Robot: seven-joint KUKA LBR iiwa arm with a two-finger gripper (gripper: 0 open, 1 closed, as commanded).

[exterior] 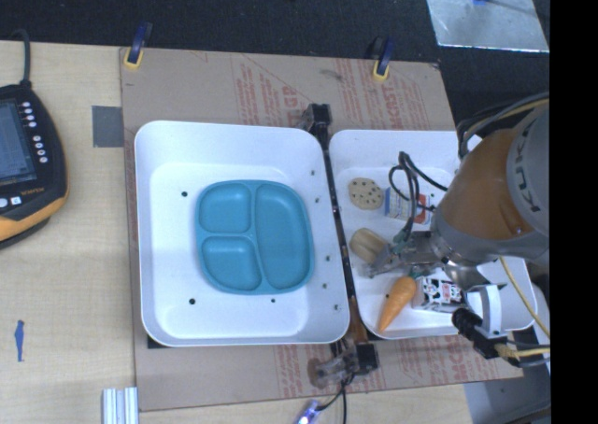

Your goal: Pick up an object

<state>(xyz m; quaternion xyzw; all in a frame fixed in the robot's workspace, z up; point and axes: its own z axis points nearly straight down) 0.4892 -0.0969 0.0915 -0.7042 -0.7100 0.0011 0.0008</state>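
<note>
We saw the arm (495, 198) reaching in from the right, its orange band sitting over the right bin (374, 147) and covering most of that bin's right half. The gripper (397, 259) was down low in the middle of the right bin. We couldn't tell its state; the metal tip was too small and cluttered to read.

Right bin contents, as far as we could make out:
- cookie (365, 192) with dark chips, toward the far left part of the bin, apart from the gripper
- tan rounded object (365, 244), just left of the gripper tip, near the bin's left wall; contact unclear
- toy carrot (397, 302) near the front edge, tilted, lying just below the gripper
- small bottle with a red-and-white label (418, 204), partly hidden behind black cables (408, 179) and the arm
- black-and-white printed item (437, 292) at the front right, tucked under the arm, mostly hidden

The left bin (154, 226) held a blue divided plate (254, 235), three compartments, sitting in the centre.

Around the bins: both sat on a cardboard sheet (280, 86) held by two clamps (137, 45) along its far edge. A teach pendant (23, 161) lay at the bench's left edge, well apart from the bins.
</note>
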